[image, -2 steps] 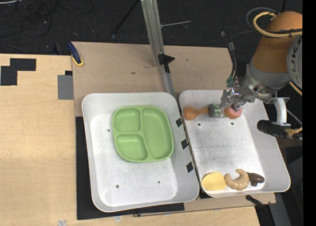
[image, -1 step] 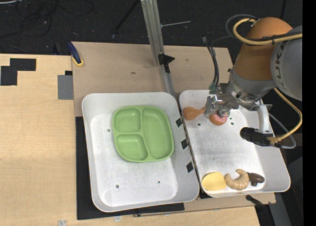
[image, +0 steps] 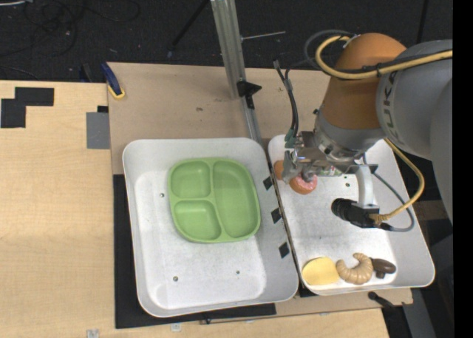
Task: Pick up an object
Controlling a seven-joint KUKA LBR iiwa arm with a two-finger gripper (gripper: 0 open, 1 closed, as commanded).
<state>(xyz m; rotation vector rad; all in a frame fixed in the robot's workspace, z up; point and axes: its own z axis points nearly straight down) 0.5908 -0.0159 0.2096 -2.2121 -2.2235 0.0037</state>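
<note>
One arm over right bin (image: 414,255) | gripper (image: 299,171) at far-left corner, open or closed: cannot tell | pinkish-orange object (image: 303,183) just beneath it | judgement: centre over object, clear of bin wall, then close, lift straight.

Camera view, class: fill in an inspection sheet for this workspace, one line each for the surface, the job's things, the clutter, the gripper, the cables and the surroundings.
Surface: two shallow white bins side by side, left bin and right bin, on a wooden bench.
Job's things: pink-orange object in the right bin's far part; yellow disc, tan curved piece and dark brown piece at its near edge.
Clutter: green divided plate in the left bin.
Gripper: gripper low over the pink-orange object; grasp cannot be judged.
Cables: yellow cable looping by the wrist; black cable behind it.
Surroundings: upright metal post; dark floor beyond.
</note>
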